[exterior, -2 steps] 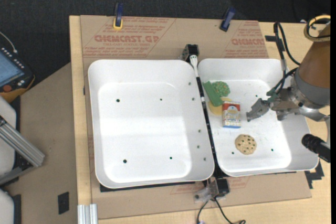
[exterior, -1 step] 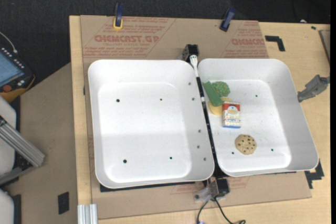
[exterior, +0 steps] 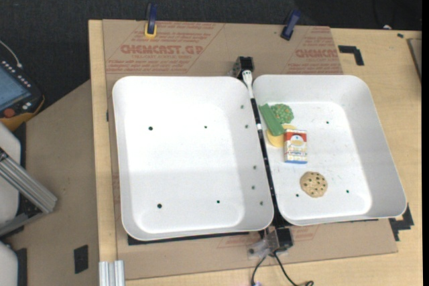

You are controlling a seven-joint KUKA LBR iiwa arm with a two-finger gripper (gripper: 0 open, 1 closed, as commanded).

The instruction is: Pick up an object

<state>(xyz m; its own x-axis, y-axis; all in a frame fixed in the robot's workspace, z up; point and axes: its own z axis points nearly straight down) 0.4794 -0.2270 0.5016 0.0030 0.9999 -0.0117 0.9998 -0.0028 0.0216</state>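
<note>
Two white bins sit side by side on a brown board, seen from above at a slant. The left bin (exterior: 181, 164), filling the centre-left of the frame, shows bare white floor marked by a few small dark dots. The right bin (exterior: 355, 144) holds four items, all clustered toward its left wall. A green piece (exterior: 276, 114) lies uppermost, near the divider between the bins, overlapping a yellow piece (exterior: 275, 138) just below it. A small carton (exterior: 295, 146) with a red top and a white and blue front lies touching the yellow piece's right side. A round cookie (exterior: 313, 184) rests apart, below the carton, toward the bin's lower edge. Two blue clamps (exterior: 151, 20) grip the board's top edge in the upper part of the frame. The gripper's state cannot be told.
</note>
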